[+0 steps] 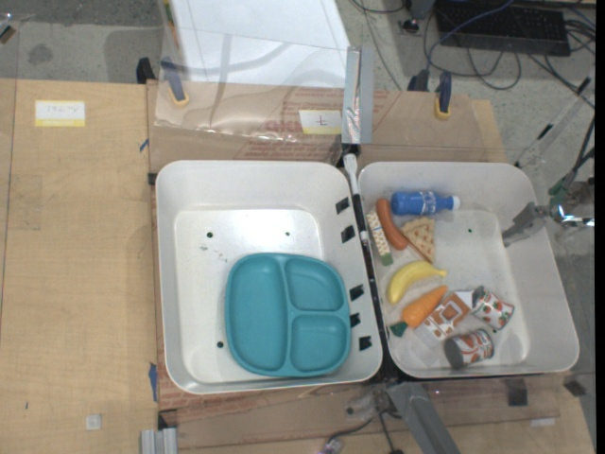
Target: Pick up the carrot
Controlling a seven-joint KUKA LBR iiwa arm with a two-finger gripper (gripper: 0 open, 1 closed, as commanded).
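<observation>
- Carrot (pixel 422 306): right bin (pixel 544 282), lying slantwise, just below the banana (pixel 412 280), touching a small carton (pixel 450 316).
- Pincer (pixel 526 223): at the right bin's right edge, well apart from the carrot; whether spread or pressed together cannot be told.
- Blue bottle (pixel 422 202): right bin, far end.
- Teal plate (pixel 286 314): left bin (pixel 189 253).

We see the gripper (pixel 526 221) at the right edge of view, low and slanted leftward; its finger state is unresolvable at this blur.
</observation>
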